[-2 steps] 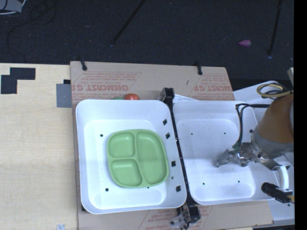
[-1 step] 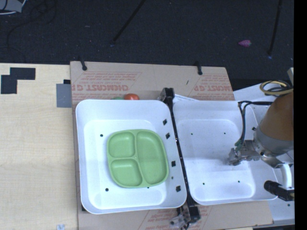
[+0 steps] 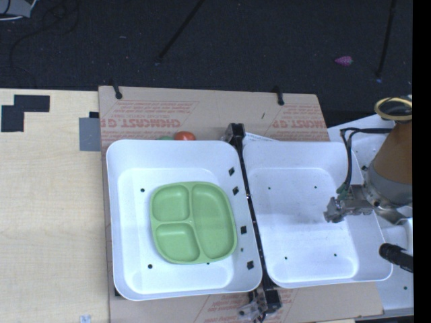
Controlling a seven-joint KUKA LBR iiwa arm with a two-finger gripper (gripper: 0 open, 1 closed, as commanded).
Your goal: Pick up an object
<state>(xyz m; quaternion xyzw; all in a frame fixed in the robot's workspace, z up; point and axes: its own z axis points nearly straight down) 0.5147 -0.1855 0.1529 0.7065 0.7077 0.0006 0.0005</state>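
Grey two-finger gripper (image 3: 335,210) at three o'clock over the right shallow white bin (image 3: 296,264), finger state unclear, green three-compartment plastic plate (image 3: 193,222) centred in left white bin (image 3: 128,247), well apart

Reaching in from the right: grey arm with orange band (image 3: 404,153), small dark metal end effector (image 3: 335,210) held low.

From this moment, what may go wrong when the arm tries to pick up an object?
1. The green divided plate lies flat and wide in the left bin; two fingers may slip off its low rim.
2. The gripper hangs at the right bin's far edge, so it must cross the black divider and might strike it.
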